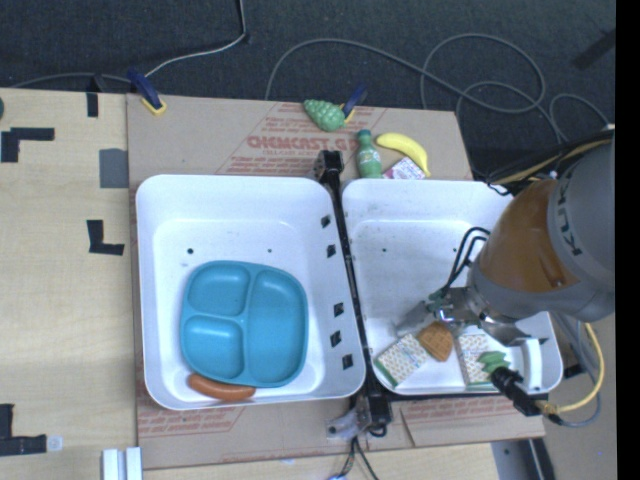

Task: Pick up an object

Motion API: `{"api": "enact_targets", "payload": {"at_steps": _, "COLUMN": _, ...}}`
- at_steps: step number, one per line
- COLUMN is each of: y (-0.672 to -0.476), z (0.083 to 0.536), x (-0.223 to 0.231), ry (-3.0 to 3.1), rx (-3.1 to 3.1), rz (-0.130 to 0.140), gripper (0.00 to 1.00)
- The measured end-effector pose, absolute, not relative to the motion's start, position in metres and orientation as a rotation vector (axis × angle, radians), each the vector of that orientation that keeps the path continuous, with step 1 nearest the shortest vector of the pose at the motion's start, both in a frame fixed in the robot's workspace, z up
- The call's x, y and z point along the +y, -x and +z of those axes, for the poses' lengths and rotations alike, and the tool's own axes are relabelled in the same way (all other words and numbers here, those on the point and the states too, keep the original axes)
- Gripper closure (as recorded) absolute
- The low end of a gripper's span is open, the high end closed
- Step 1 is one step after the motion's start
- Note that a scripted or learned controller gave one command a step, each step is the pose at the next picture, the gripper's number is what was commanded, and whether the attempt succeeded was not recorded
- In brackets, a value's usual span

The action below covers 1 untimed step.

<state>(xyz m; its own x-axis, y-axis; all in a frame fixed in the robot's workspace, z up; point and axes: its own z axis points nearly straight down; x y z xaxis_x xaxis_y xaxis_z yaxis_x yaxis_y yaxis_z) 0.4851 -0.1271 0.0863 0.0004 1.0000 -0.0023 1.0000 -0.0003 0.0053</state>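
My gripper (432, 315) hangs low in the right bin (420, 218), near its front edge, under the grey and orange arm (545, 248). Just below it lies a round tan cookie (435, 342). A green and white patterned box (400, 358) rests to the left of the cookie. A white packet with green print (481, 356) sits to the right, partly under the arm. The gripper is close above the cookie, and whether they touch is unclear.
The left bin (240, 203) holds a blue divided plate (243, 323) and an orange sausage (220, 388) at its front. Behind the bins on the cardboard lie a green toy (325, 114), a green bottle (368, 154) and a banana (403, 148). Cables run across the back.
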Motion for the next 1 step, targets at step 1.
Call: {"api": "enact_targets", "payload": {"at_steps": 1, "y": -0.4855, "z": 0.0958, "x": -0.1275, "ry": -2.218, "rx": 2.216, "rz": 0.003, "gripper": 1.0}}
